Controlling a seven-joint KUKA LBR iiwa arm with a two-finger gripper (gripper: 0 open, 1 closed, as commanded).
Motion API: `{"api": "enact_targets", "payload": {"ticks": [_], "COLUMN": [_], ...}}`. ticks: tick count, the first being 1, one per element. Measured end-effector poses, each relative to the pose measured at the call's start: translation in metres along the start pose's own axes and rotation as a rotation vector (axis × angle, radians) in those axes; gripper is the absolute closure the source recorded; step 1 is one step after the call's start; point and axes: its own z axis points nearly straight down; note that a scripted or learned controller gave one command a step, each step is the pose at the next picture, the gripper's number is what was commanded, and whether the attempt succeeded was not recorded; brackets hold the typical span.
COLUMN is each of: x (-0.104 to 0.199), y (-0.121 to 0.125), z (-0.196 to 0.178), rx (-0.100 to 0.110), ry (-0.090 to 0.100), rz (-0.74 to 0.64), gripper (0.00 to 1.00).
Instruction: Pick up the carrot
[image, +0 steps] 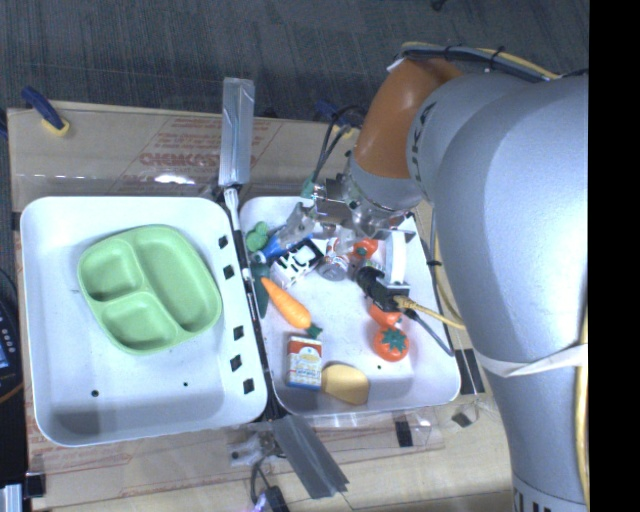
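Carrot (286, 303) lies loose by the right bin's (440, 370) left wall — your pincer (345, 245) hovers right of it, grip state unclear.

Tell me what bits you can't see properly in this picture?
- Gripper: in the camera view, the wrist and cables cover its tips, so open or shut is unclear.
- Toys under the wrist: the arm hides most of them.
- Small box: its label is too small to read.
- Right bin: the big grey arm covers its right edge.
- The carrot lies in plain sight.
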Motion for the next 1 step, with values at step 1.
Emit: {"api": "enact_targets", "payload": {"ticks": [1], "x": [-0.0383], "y": [-0.0552], "z": [0.1021], "rx": [0.004], "ry": [0.000], "rz": [0.121], "gripper": [0.00]}}
